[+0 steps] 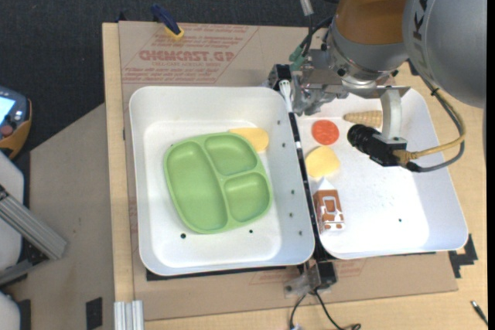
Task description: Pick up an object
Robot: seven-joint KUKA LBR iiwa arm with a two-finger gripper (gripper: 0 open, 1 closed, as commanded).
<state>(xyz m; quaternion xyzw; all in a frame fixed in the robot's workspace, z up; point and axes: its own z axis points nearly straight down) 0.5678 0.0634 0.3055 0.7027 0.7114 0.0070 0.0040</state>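
Note:
My gripper (308, 95) hangs low over the far left corner of the right bin (402, 232), close to the divider between the bins. Its tips are hidden among dark parts of the wrist. Just in front of it in that bin lie a red disc (326, 132), a yellow rounded piece (322, 162) and a small brown and white packet (329, 211). A beige ridged cone (363, 117) lies to the right of the disc, partly behind the arm. In the left bin (147, 166) sit a green divided plate (218, 182) and a yellow piece (251, 137) at its far edge.
A white bracket with a black part and cable (375, 144) hangs from the wrist over the right bin. The big grey and orange arm covers that bin's far right side. A blue and yellow clip (167, 22) lies on the cardboard behind the bins.

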